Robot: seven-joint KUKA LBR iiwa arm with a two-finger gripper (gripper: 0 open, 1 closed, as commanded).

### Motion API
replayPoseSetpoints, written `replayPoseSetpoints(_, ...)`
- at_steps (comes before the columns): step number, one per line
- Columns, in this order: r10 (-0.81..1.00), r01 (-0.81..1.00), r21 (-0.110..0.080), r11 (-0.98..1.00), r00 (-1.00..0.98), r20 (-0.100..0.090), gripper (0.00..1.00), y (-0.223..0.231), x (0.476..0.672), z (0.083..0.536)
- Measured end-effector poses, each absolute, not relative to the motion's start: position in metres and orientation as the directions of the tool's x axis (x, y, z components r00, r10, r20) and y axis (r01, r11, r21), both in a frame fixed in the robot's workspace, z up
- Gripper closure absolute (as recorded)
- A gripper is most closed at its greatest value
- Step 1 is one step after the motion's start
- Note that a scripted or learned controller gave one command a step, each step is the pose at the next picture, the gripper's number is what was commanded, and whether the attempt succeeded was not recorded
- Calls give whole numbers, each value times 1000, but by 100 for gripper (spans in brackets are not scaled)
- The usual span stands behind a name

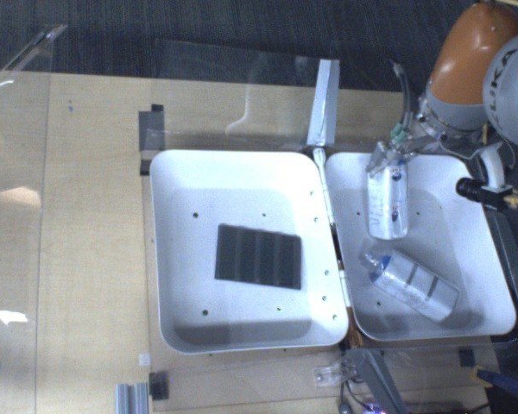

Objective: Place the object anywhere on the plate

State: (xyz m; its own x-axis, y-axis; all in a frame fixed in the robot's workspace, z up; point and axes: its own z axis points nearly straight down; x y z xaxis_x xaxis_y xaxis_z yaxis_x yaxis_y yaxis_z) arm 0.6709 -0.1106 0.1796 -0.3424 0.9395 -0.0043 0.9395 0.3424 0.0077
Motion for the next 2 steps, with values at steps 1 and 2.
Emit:
replayPoseSetpoints(1,932,932,8,362,-362,-3,100,-55,670,277)
replayPoseSetpoints(2,930,930,12,367,-367,-6,100,-54,671,288)
